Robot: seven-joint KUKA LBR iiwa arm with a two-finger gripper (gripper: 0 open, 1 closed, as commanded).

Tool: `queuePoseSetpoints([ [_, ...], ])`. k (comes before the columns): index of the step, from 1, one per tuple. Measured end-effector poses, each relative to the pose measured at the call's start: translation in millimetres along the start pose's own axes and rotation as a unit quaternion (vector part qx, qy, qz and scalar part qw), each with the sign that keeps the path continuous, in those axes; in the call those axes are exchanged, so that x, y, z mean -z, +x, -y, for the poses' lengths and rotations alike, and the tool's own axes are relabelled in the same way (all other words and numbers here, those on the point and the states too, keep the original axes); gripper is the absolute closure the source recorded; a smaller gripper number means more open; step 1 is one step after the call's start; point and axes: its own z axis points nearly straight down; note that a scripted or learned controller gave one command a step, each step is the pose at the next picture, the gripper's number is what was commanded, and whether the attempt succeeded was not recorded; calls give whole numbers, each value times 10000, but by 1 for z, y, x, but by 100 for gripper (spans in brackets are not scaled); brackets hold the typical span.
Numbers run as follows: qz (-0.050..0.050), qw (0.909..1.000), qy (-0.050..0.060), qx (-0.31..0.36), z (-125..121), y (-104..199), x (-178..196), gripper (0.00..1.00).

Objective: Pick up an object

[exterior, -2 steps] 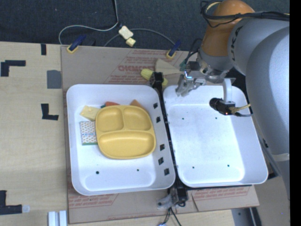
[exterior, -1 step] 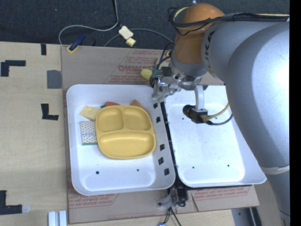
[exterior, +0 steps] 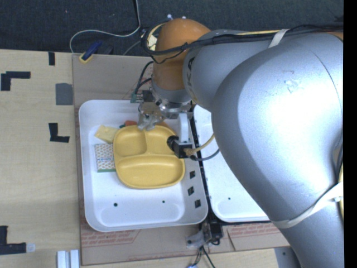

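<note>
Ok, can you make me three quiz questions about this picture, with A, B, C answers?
1. Where is the yellow tray?
A. left bin
B. right bin
C. on the floor

2. What colour is the band above the wrist?
A. blue
B. green
C. orange

3. How many sections does the tray have?
A. one
B. three
C. six

Answers: 1 A, it lies in the left bin. 2 C, the band is orange. 3 B, two small sections and one big one show. The tool is at the tray's far edge.
</note>
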Motion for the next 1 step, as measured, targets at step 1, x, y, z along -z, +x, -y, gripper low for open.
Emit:
queuePoseSetpoints([
  [1,2,10000,-10,-17,77,52,51,100],
])
